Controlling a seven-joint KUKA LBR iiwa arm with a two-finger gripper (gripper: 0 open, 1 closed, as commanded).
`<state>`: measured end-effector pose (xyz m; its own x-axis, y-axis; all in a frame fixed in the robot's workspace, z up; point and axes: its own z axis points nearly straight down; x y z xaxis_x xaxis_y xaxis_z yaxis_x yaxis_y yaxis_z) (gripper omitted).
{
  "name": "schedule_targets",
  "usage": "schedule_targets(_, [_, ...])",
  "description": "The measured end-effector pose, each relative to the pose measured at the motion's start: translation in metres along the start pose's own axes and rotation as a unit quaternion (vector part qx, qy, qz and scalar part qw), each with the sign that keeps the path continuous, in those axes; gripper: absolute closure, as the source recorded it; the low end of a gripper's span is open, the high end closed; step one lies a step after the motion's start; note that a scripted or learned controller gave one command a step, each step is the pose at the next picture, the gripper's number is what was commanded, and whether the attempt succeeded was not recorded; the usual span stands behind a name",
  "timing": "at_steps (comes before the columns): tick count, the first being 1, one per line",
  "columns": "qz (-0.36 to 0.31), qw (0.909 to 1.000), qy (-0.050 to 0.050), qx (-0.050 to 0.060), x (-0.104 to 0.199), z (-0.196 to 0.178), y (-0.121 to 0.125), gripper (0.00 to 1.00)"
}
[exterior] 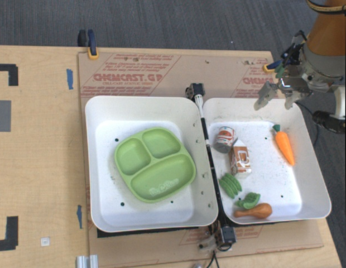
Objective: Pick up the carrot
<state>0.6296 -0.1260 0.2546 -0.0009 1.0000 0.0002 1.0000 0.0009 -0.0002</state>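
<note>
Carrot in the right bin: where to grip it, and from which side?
Grip the carrot mid-body, coming straight down with the gripper closing across its short width. It lies flat, leafy end up-view, tapering down-view, with bare floor both sides; the bin's right wall is beyond it.

A green divided plate (pixel 155 163) sits in the left bin (pixel 100 149). The right bin (pixel 312 197) holds a can (pixel 224 139), a small carton (pixel 240 159), green pods (pixel 230 184) and a squash (pixel 253 210).
</note>
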Motion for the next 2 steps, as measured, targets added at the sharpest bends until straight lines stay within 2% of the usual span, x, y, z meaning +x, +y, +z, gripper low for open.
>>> schedule_targets(1, [0.014,0.9999,0.000,0.001,-0.054,0.118,-0.012,0.00])
schedule_targets(2, [-0.023,0.9997,0.004,-0.002,-0.082,0.161,-0.030,0.00])
